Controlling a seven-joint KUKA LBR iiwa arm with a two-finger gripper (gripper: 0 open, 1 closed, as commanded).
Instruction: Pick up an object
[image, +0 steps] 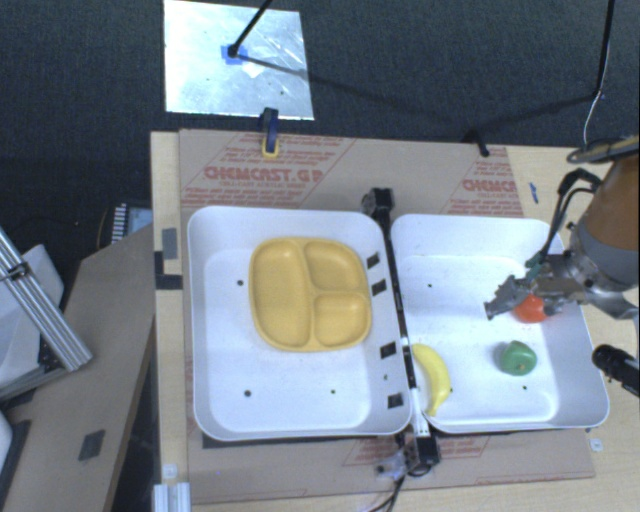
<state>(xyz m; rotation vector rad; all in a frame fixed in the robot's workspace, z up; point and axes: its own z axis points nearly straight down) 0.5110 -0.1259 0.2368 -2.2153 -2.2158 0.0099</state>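
In the right bin (470, 418), my gripper (507, 299) hangs low over the right side of the floor, reaching in from the right. A small orange-red object (531, 309) lies right under it, partly hidden by the gripper body. Whether it is being held is hidden from this angle. A green round object (517, 357) rests just in front of the gripper, apart from it. A yellow banana (433, 376) lies at the bin's front left, beside the divider.
The left bin (225, 400) holds a yellow divided plate (307, 293). A black divider strip (394, 320) runs between the bins. Cardboard lies under both bins. A silver sheet (238, 60) sits at the back.
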